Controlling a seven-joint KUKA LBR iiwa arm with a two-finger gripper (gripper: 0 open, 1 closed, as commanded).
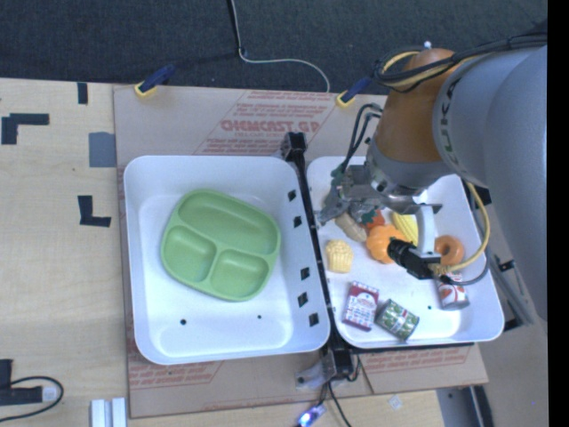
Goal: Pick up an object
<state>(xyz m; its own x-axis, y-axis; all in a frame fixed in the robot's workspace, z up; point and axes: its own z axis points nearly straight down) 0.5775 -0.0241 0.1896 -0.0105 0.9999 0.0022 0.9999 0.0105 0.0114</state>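
Camera view, bench: two shallow white bins sit side by side on a brown cardboard sheet (pixel 267 127), which lies on a pale wooden bench top (pixel 53 238).

Left bin (pixel 142 327): it holds one thing, a green plate (pixel 220 245) with three compartments, lying flat and slightly turned, toward the upper middle of the bin floor.

Right bin (pixel 484 327): it holds a cluster of small things, most of them in the upper and middle part under the arm.

Corn pieces: a short yellow corn cob (pixel 339 256) lies near the divider between the bins; a second yellow piece (pixel 404 228) lies just right of the gripper.

Orange ball (pixel 380 244): a round orange fruit, just beside a black part of the tool and touching the pile under the gripper.

Doughnut (pixel 450 249): an orange ring near the right wall of the bin.

Red box (pixel 361 307): a small red and white packet lying flat in the lower part of the bin.

Green can (pixel 396 319): on its side, touching the red box's right edge.

Red and white can (pixel 452 294): small, near the right wall, below the doughnut.

Arm (pixel 498 132): grey with an orange band, it reaches in from the right and bends down over the right bin.

Gripper (pixel 351 205): down among the things in the upper left of the right bin, close to a tan piece (pixel 349 230).

Jaws: I cannot tell whether they are apart or together; the wrist and clutter hide them.

Pick target: no thing is seen between the fingers; all the things lie in the bins.
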